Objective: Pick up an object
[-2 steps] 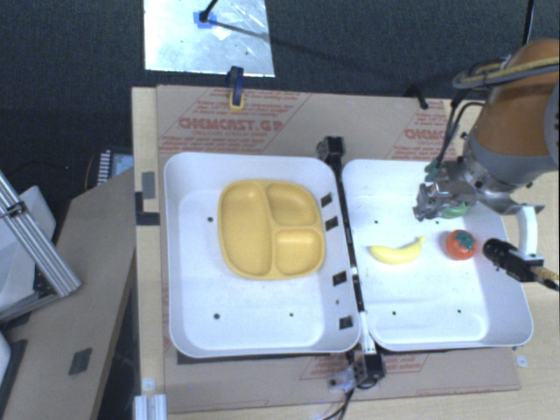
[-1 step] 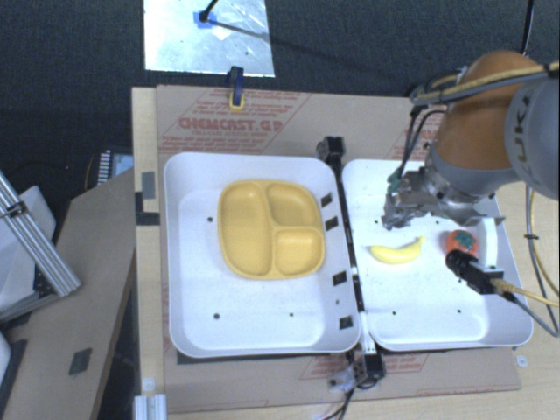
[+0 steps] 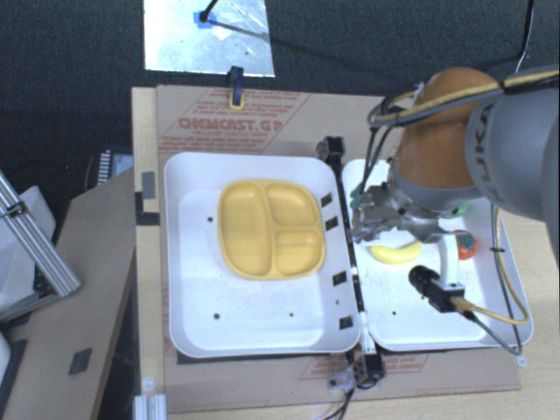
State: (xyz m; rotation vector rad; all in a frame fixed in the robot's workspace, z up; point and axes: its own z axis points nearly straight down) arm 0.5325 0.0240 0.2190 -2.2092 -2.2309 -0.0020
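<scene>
A yellow banana (image 3: 395, 252) lies in the right bin (image 3: 411, 329), near its left side. A small red object with a green tip (image 3: 466, 247) rests further right in the same bin. My gripper (image 3: 369, 217) hangs low over the right bin's left part, just above and left of the banana. The grey arm with its orange band (image 3: 446, 112) covers the back of that bin. Nothing shows between the fingers from here.
A yellow divided plate (image 3: 269, 228) sits in the left bin (image 3: 201, 322). A black cable fitting (image 3: 437, 289) with a yellow cable lies across the right bin's front. Black clips run along the divider (image 3: 346, 261) between the bins.
</scene>
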